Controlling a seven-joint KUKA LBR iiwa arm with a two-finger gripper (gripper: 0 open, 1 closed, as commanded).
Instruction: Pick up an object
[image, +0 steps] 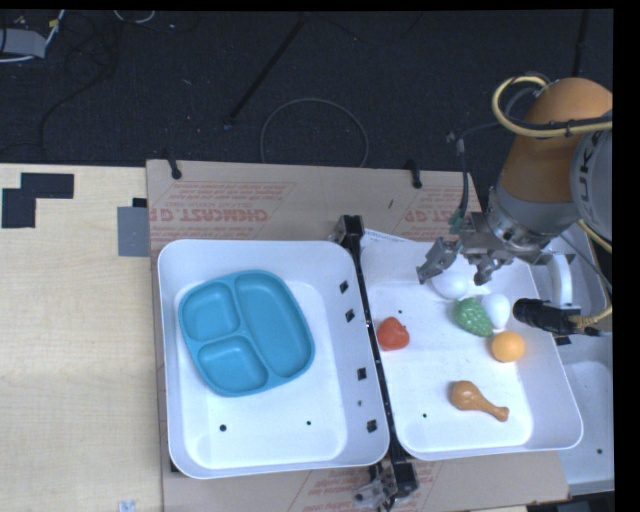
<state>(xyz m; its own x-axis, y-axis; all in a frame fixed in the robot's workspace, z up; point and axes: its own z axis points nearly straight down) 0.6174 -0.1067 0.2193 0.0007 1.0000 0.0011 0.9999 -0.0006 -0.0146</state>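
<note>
Camera view, from above at a slant: a pale wooden surface (80, 350) carries a cardboard sheet (260, 205), on which two shallow white bins sit side by side, touching along their inner walls. The left bin (250, 455) holds a blue divided plate (245, 330) with three compartments, lying flat toward the bin's left half. The right bin (540, 430) holds the loose items. A red piece (393, 334) lies near the inner wall and a tan drumstick-shaped toy (477, 399) toward the near side. An orange ball (508, 347) lies near the right wall. A green lumpy piece (472, 317) is just beside a small white piece (497, 304), and a white rounded object (450, 285) sits at the far side of the bin. The grey arm (545, 170), with its orange band, reaches in from the right. Its tool (457, 271) hangs directly over the white rounded object with its two dark fingers (433, 266) spread apart. The object shows below and between them, and whether either finger touches it cannot be told.
</note>
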